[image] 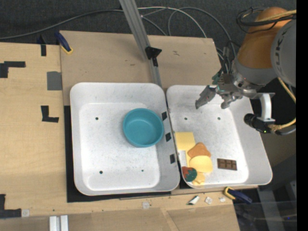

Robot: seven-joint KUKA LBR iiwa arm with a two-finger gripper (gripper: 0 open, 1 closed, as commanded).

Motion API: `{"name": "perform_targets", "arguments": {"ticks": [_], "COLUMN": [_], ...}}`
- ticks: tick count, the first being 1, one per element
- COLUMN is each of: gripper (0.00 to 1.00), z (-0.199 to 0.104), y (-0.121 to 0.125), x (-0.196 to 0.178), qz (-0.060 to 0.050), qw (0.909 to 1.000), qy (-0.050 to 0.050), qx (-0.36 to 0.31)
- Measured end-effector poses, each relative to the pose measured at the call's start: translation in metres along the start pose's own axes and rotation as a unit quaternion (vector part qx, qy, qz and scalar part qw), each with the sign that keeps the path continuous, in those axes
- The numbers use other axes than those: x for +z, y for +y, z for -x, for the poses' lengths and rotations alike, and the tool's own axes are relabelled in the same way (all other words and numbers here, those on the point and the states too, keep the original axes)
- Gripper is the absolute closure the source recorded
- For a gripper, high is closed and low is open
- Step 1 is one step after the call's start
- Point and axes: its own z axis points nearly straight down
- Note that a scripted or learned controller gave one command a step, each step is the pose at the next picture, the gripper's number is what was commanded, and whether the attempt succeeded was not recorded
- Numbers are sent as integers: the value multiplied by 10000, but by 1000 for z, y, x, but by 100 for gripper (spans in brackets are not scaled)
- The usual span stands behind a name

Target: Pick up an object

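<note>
While the gripper [213,100] hangs spread wide and empty, the yellow block [185,140] lies toward its seven o'clock; it looks light and stiff, best pinched across flat sides.

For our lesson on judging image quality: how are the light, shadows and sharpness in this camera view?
Camera view: even, soft light, no harsh glare on the white bins; the blue bowl is crisp with a faint shadow; the gripper looks slightly soft; the small pile of objects is too small to tell apart; the background above the bench is dark.
</note>
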Motion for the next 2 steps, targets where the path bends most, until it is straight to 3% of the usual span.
{"name": "perform_targets", "arguments": {"ticks": [1, 2], "gripper": [0, 0], "z": [0, 1], "y": [0, 4], "x": [0, 45], "qz": [-1, -23], "qw": [10000, 10000], "qy": [1, -6], "qx": [1, 5]}}
